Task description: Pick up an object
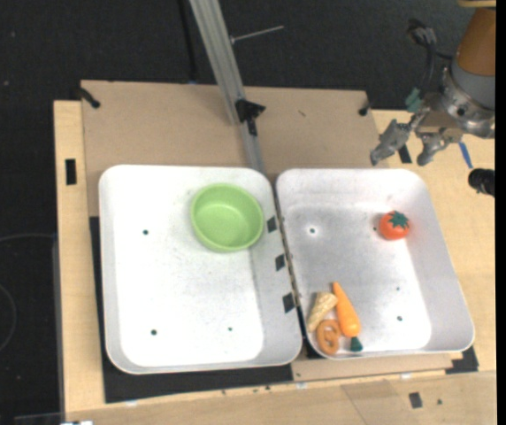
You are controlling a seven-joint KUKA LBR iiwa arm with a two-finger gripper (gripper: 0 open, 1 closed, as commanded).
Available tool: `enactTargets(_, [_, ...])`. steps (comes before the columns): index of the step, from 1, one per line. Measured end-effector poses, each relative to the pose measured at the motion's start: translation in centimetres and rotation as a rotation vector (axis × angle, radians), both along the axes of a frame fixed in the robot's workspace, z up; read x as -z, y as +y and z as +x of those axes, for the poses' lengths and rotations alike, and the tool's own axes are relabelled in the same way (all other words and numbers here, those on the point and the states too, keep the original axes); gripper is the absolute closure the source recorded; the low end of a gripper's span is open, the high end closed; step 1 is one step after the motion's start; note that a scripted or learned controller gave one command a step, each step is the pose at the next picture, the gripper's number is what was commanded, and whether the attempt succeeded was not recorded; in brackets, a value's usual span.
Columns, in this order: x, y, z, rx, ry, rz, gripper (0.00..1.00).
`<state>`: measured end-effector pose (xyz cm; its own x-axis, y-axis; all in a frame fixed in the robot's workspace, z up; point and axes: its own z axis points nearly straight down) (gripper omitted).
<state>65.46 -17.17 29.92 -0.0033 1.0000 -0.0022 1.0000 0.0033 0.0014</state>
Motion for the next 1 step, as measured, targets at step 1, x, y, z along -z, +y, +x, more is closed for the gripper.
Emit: enactTargets(1, [-0.01,-0.04,-0.01,0.0,0.0,-0.001,0.0])
